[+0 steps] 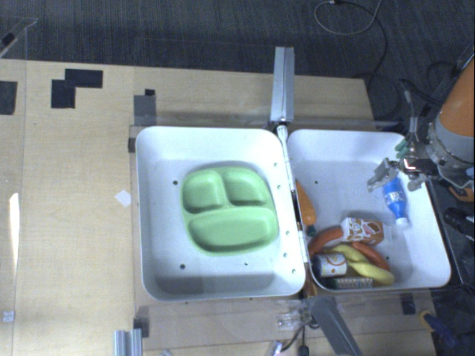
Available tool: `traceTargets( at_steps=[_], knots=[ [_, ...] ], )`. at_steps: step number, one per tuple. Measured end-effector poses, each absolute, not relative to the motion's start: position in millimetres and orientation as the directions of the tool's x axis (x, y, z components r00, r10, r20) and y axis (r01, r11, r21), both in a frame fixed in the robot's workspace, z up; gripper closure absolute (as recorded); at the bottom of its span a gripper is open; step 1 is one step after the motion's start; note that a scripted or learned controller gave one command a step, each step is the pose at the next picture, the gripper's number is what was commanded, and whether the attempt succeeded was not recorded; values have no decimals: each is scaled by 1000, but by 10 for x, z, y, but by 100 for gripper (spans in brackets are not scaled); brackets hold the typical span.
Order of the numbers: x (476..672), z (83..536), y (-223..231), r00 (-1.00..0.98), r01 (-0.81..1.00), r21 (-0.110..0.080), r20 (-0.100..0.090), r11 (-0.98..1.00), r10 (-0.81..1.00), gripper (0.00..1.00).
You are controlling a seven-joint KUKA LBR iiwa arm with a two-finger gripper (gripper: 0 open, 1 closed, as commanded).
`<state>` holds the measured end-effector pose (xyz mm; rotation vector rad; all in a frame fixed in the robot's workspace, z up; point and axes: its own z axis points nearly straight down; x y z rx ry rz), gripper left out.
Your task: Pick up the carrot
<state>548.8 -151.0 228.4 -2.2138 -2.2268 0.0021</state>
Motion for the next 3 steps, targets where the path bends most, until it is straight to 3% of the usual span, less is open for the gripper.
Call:
traceTargets(
  at_steps=[1, 2, 3],
  knots=[
    [5560, 2166, -1726, 113, 994, 1, 0, -113, 994, 0],
    [5917, 1088, -1142, 142, 990, -4, 0, -142, 990, 0],
    [6701, 1833, -706, 187, 982, 2, -1, -187, 982, 0]
  ],
)
